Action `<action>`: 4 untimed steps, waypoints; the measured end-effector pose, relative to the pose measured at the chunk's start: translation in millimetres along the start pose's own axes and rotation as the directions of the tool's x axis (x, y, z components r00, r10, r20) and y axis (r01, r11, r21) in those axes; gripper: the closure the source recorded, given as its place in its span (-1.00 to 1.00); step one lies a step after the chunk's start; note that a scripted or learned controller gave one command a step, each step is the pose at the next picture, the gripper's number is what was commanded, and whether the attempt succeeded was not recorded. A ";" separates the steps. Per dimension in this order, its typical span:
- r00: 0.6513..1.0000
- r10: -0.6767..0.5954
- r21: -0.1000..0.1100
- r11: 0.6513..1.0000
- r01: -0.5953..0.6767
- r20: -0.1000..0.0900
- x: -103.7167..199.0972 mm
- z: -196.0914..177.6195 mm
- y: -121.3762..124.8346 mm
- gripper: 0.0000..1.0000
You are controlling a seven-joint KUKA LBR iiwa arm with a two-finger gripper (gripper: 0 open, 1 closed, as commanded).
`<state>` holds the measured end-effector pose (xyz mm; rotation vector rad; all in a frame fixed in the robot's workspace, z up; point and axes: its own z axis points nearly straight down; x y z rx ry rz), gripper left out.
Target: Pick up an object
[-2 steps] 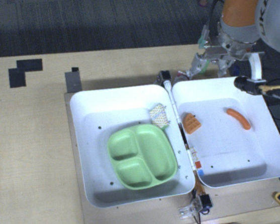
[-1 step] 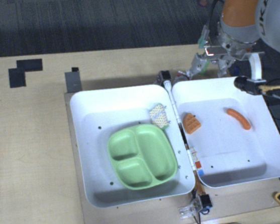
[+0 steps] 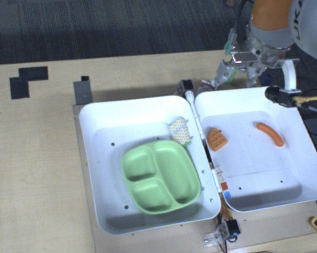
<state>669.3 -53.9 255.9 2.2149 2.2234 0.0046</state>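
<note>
One orange sausage (image 3: 269, 134), long axis slanting upper-left to lower-right.

Two white bins (image 3: 139, 111) (image 3: 247, 99); one green tray (image 3: 160, 175) (three compartments); one sausage (image 3: 269, 134); one waffle piece (image 3: 217, 139); one patterned scrap (image 3: 179, 129).
</note>
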 end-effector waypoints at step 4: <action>1.000 0.000 0.000 1.000 0.000 0.000 0.0 0.0 0.0 -1.00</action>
